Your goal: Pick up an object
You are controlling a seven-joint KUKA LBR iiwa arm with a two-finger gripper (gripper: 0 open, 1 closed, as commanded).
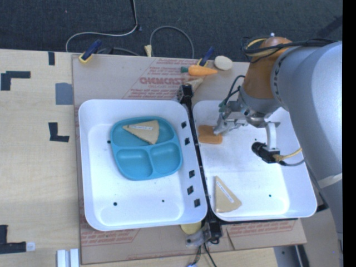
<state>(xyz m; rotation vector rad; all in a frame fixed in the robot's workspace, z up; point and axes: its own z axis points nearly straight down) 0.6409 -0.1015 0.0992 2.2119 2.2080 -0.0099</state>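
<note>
My gripper (221, 125) is low over the right bin (295, 204), near its far left corner. Its tip meets a small orange-brown bread-like piece (209, 136) lying on the bin floor beside the divider. Whether the piece is gripped is hidden by the gripper body. A tan triangular sandwich slice (226, 196) lies near the front of the same bin. In the left bin (94, 199), a blue divided plate (147, 149) carries another tan triangular slice (143, 130) in its far compartment.
A black clip strip (192, 160) runs along the seam between the bins. Behind the bins, a toy carrot (201, 69) and a pale egg-shaped object (223, 63) lie on the cardboard. Cables loop at the back. A black and yellow connector (270, 152) hangs from the wrist.
</note>
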